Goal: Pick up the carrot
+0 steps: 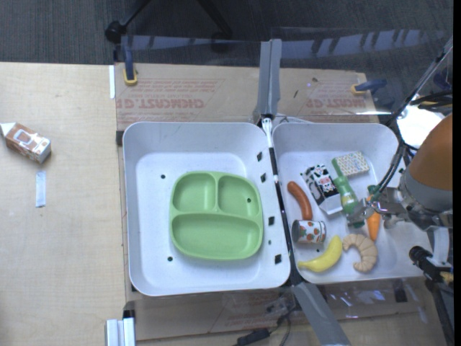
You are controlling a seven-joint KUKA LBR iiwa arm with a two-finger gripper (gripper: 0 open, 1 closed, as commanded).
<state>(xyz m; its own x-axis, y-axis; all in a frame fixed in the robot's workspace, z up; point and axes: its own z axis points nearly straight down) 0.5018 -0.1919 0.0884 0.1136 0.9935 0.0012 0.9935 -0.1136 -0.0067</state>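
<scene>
Item: small orange tapered carrot [373, 226], right bin [389, 265], long axis roughly upright in the view. Lies directly at the two-finger claw [374, 209], just below its tips, beside the green bottle [347, 194] and above the tan croissant [362, 251]. Claw opening: cannot tell; no grasp confirmed. Judged next: close across the carrot's width.
</scene>
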